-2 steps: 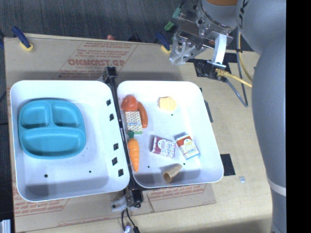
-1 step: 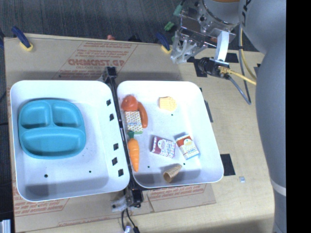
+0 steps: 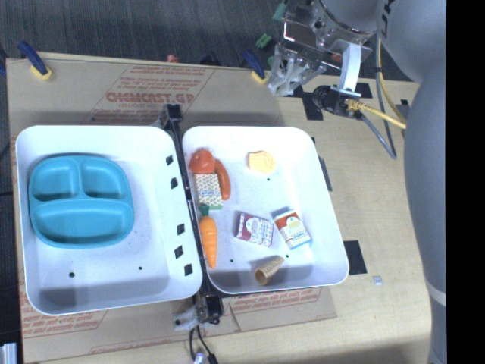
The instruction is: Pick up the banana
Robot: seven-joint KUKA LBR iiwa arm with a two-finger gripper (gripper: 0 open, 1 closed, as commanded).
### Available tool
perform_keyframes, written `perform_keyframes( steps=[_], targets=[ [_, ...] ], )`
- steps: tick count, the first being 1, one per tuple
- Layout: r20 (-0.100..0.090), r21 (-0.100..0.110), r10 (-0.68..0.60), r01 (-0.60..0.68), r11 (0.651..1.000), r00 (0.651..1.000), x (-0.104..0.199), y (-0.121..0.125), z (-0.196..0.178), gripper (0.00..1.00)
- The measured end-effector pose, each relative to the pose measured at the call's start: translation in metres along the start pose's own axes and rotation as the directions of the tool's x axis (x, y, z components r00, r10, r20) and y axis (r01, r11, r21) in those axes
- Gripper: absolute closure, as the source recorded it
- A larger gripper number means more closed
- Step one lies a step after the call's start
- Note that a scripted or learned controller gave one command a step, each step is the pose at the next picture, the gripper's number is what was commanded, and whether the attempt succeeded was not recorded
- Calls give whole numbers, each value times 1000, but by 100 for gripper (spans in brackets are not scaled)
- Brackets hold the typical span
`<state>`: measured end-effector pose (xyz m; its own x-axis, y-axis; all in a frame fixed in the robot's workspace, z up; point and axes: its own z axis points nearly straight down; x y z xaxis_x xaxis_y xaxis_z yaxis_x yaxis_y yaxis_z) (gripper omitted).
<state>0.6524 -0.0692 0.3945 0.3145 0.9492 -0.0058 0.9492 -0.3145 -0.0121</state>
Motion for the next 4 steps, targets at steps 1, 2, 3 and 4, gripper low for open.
perform_keyframes(
  steps=[1, 2, 3, 4],
  targets=[
    [-7, -2, 476, -476, 880, 880, 40, -76, 156, 100],
    [-4, -10, 18, -18, 1000, 1000, -27, -71, 111, 100],
    [-8, -1, 597, -597, 802, 802, -8, -24, 204, 100],
    [-9, -2, 597, -597, 803, 803, -8, -24, 204, 0]
  ],
)
